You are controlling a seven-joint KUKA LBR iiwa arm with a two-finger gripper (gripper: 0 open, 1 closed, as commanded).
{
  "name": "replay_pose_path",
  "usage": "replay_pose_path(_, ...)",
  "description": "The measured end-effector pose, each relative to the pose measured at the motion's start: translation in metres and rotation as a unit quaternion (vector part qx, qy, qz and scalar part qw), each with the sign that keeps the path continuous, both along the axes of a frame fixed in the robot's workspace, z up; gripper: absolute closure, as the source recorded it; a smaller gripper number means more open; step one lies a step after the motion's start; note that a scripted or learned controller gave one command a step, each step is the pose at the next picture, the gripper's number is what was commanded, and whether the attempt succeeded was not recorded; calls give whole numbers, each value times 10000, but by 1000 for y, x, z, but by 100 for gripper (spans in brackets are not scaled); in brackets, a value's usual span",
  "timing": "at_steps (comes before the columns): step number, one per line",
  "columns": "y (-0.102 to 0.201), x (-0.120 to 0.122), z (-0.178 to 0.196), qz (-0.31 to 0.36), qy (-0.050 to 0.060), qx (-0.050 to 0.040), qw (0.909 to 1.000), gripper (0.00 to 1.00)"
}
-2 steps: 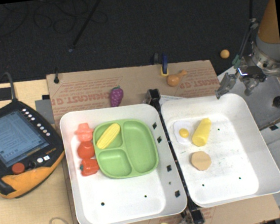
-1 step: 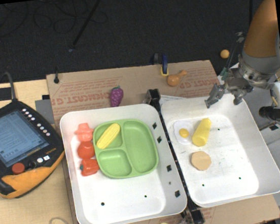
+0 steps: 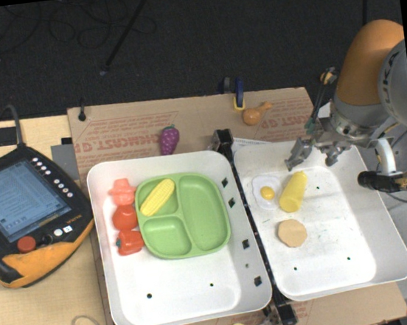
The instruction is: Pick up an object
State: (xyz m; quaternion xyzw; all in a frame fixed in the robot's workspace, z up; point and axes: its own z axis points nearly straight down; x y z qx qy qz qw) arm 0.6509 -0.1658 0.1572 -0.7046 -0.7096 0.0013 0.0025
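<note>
My hand hangs released over the right bin, grasping nothing. Just beside it lies the yellow cylinder, touching a fried egg; the tan disc sits beyond. Farthest off, the green divided plate carries corn.

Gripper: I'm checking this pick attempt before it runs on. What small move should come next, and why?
Probably ease the gripper left and down over the yellow cylinder. It hangs above the right bin's far edge with nothing between its fingers, and the cylinder lies nearest.
</note>
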Motion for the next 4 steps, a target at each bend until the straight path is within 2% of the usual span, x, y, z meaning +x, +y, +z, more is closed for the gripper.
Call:
replay_pose_path(1,6,-5,-45,-6,0,2,10000,0)
replay_pose_path(2,8,-4,-70,5,-20,-7,10000,0)
replay_pose_path(3,8,-3,-58,7,-35,-5,10000,100)
replay_pose_path(4,2,-3,-14,-31,-42,-12,10000,100)
